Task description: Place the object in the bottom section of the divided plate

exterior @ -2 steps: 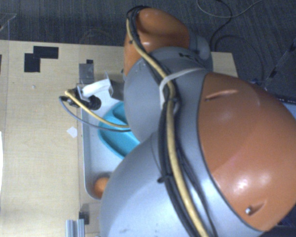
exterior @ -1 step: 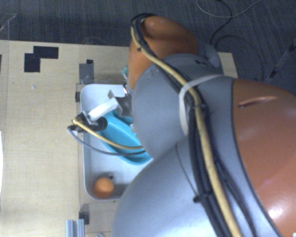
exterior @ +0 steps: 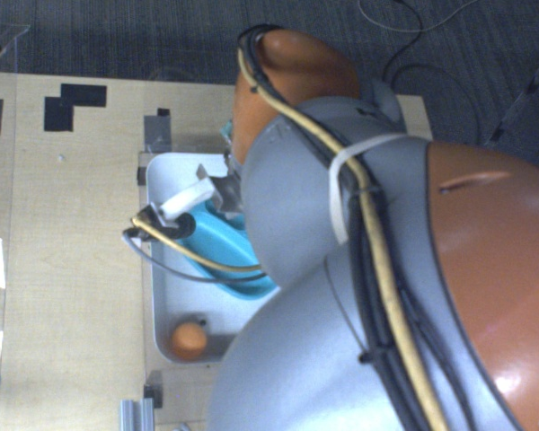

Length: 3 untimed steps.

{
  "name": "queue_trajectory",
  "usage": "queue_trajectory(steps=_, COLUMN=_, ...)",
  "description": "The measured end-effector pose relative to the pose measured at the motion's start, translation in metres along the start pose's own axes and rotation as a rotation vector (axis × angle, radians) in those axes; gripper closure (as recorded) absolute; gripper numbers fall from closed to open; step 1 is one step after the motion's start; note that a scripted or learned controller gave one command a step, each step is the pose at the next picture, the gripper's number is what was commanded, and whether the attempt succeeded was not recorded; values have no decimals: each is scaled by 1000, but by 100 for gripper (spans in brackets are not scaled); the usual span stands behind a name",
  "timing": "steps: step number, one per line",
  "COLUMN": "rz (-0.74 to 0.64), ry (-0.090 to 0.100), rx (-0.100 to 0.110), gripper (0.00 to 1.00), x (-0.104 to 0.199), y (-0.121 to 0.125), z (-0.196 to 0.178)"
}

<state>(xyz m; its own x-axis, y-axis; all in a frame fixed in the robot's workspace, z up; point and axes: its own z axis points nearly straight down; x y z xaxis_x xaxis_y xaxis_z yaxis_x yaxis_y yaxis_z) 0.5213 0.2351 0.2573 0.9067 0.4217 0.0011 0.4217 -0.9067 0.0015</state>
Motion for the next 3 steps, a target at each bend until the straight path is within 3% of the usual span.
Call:
queue_trajectory(steps=1, rz=132, ry=3, rx=1, gripper=0, x=-47, y=22, z=-53)
queue_trajectory(steps=2, rz=132, ry=3, rx=1, gripper=0, x=-47, y=22, z=-53)
queue_trajectory(steps=3, rz=-160, ry=-3, rx=2, gripper=0, x=-19, y=-6, z=82)
